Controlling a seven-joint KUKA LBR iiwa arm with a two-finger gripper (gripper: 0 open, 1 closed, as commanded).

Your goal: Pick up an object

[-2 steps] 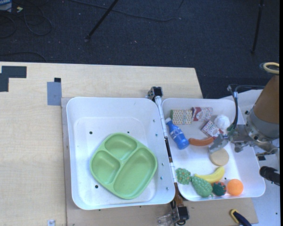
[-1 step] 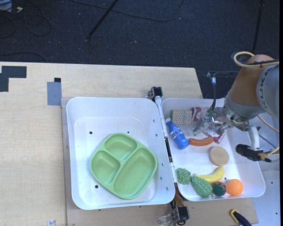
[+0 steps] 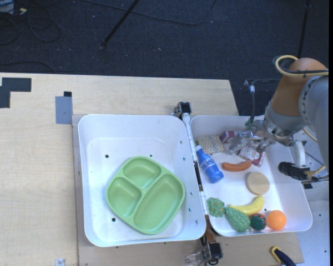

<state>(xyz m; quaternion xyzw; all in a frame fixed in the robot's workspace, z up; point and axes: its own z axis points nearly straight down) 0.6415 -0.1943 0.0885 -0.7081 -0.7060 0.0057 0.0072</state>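
The right bin [image 3: 303,206] holds several toy items. A blue bottle [image 3: 210,167] lies by its left wall, with a tan waffle square [image 3: 211,144] behind it. An orange-red sausage [image 3: 236,165] lies mid-bin, a tan disc [image 3: 257,183] to its right. Along the front are a banana [image 3: 248,206], a green broccoli piece [image 3: 215,206], a knobbly green vegetable [image 3: 238,219], a strawberry [image 3: 258,221] and an orange [image 3: 276,220]. My gripper [image 3: 248,141] is low at the back of this bin, over a red-and-white packet [image 3: 255,156], just behind the sausage.
The left bin [image 3: 94,148] holds a green divided plate [image 3: 146,194]. A black clamp [image 3: 182,109] sits at the back where the bins meet. The grey arm with its orange band [image 3: 299,87] leans in over the right bin's back right corner. Bare wooden bench [image 3: 33,176] lies left.
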